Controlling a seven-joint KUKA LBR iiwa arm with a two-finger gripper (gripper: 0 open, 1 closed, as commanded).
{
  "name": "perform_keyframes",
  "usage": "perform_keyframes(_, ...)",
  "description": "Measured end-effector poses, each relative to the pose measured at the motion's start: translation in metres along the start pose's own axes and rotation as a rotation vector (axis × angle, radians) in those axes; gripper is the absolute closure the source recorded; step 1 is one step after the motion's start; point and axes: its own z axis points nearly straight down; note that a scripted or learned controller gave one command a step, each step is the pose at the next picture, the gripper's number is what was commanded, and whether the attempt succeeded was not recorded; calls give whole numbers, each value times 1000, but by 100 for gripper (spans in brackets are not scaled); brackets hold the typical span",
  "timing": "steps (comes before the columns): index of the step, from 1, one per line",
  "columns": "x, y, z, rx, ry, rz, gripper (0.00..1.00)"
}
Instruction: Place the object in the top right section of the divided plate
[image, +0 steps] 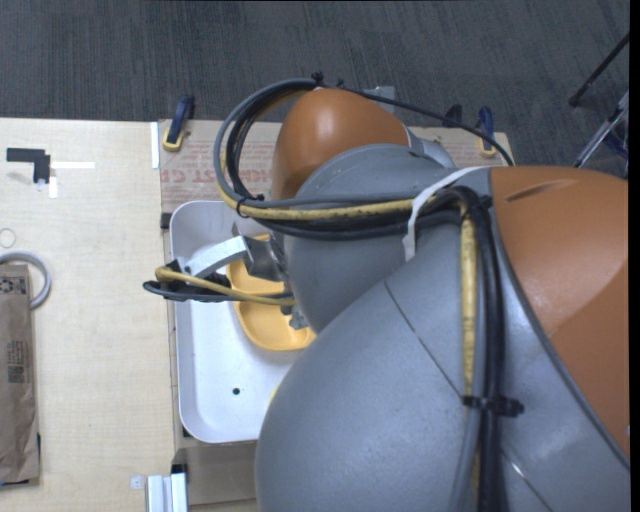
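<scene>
Arm of grey casing with two orange sections, reaching in from the right and covering most of the bench. A loop of black cables and a yellow hose run across its upper joint, and a second bundle of black and yellow lines sticks out to the left over the near bin. White bin, shallow and with rounded corners, lying just left of the arm; its right part is hidden by the casing. Yellow divided plate, resting inside the bin toward its upper right, with only a curved left edge and part of one section showing beneath the wrist; which section this is cannot be told. Gripper, seen only as grey metal parts directly over the plate; whether it is open, closed or gripping anything cannot be told, and the object itself is hidden by the arm. A small dark speck lies on the bin floor below the plate. Cardboard sheet with red print, lying under the bin and held by two blue clamps. Pale wooden table to the left, carrying a brown paper packet at its left edge.
</scene>
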Motion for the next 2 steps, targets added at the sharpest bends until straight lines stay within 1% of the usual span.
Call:
perform_keyframes(1, 39, 11, 45, 0, 0, 71, 100)
perform_keyframes(2, 39, 11, 44, 0, 0, 71, 0)
